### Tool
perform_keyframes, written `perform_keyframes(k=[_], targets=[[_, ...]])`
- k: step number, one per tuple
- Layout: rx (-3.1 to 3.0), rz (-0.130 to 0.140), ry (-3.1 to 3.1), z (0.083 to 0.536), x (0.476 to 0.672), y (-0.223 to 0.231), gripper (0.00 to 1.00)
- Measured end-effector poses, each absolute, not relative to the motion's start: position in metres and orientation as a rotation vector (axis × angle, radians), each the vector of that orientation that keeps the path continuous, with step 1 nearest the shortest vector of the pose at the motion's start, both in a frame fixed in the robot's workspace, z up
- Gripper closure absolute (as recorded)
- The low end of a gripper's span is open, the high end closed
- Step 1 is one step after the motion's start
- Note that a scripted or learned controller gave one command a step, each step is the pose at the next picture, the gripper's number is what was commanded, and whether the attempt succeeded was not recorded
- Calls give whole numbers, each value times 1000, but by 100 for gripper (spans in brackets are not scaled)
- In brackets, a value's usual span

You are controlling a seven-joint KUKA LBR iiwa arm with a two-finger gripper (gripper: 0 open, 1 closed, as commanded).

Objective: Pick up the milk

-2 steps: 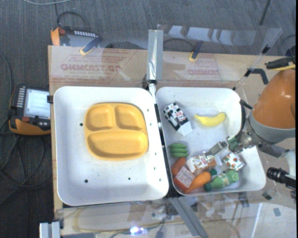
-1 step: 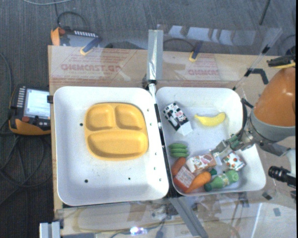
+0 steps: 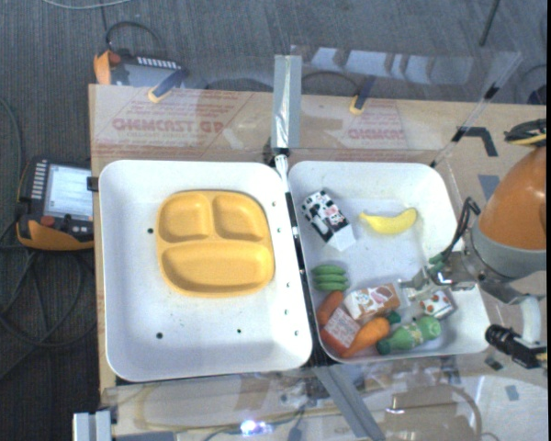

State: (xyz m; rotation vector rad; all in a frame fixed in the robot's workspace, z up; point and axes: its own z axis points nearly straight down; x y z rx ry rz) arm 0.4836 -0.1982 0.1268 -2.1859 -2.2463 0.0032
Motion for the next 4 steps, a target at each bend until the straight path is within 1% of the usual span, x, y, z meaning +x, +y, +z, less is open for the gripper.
perform_keyframes(k=[1, 2, 3, 4], targets=[[-2635, 10, -1708, 210, 484, -225, 100], [-2634, 10, -1708, 210, 484, -225, 0], [-2628, 19, -1710, 215, 485, -225, 100], [-2629, 20, -1710, 215, 485, -225, 0]])
